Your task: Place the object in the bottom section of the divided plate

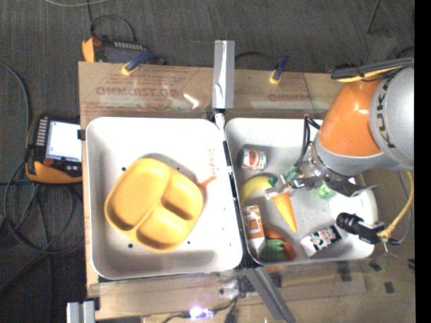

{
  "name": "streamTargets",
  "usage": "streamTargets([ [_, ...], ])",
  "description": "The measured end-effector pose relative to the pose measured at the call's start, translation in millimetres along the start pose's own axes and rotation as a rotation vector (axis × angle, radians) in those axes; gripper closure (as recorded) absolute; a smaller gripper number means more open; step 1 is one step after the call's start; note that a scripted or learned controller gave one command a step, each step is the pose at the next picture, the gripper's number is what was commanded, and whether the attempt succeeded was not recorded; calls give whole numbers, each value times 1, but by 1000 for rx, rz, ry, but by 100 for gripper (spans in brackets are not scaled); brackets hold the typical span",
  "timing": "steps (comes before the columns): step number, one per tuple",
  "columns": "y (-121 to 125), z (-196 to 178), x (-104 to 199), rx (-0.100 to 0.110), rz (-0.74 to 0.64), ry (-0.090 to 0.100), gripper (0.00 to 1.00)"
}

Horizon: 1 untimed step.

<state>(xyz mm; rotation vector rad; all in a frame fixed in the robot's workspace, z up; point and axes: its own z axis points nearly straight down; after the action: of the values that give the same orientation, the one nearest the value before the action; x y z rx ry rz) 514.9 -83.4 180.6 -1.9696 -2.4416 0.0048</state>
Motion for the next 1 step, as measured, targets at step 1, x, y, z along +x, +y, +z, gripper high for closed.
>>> streamTargets([
  [1,39,0,86,2,-75,-2,100],
])
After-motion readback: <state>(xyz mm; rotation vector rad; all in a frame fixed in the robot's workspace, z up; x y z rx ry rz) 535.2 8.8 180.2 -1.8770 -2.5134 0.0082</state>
